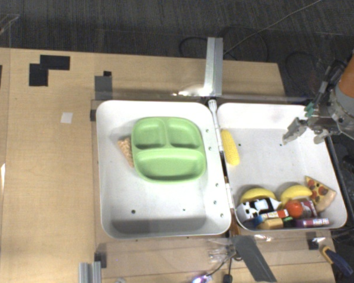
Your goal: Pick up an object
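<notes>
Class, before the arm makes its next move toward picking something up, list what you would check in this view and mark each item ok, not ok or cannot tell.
1. Tool above the right bin: ok.
2. Tool free of any object: ok, nothing is between its fingers.
3. Corn cob lies alone by the divider, easy to reach: ok.
4. Toys in the near corner, bananas and pizza slice, stand apart: not ok, crowded.
5. Green divided plate in the left bin sits flat: ok.
6. Finger opening wide enough: cannot tell.

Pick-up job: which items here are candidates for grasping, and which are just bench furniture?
Candidates: corn cob, green divided plate, bananas, pizza slice, tomato.
Furniture: left bin, right bin, metal post.
</notes>
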`<state>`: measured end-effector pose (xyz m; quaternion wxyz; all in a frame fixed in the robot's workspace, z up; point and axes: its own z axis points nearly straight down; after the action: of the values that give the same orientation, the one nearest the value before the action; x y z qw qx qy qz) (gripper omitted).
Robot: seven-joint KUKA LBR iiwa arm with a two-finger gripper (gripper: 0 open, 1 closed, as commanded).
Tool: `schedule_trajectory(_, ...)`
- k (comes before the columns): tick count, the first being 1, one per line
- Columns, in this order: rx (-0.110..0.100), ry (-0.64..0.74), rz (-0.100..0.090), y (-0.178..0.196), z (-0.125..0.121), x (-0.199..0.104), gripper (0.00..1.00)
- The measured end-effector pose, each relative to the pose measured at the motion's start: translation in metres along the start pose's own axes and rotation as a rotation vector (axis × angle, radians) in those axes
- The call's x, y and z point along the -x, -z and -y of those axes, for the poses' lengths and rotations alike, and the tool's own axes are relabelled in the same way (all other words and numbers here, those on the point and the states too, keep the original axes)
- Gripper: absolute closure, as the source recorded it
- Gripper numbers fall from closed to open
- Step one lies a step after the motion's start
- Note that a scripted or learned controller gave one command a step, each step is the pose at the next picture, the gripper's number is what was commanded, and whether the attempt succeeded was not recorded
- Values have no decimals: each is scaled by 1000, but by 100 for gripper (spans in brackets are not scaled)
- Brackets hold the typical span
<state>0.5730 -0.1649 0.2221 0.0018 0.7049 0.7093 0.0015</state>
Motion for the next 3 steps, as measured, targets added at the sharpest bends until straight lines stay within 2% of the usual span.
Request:
schedule_trajectory(1,-3,-48,-1,-113,8,-57,0)
schedule_trajectory(2,10,264,0,-131,-2,-39,0)
schedule_trajectory(3,14,338,2,-130,4,-22,0)
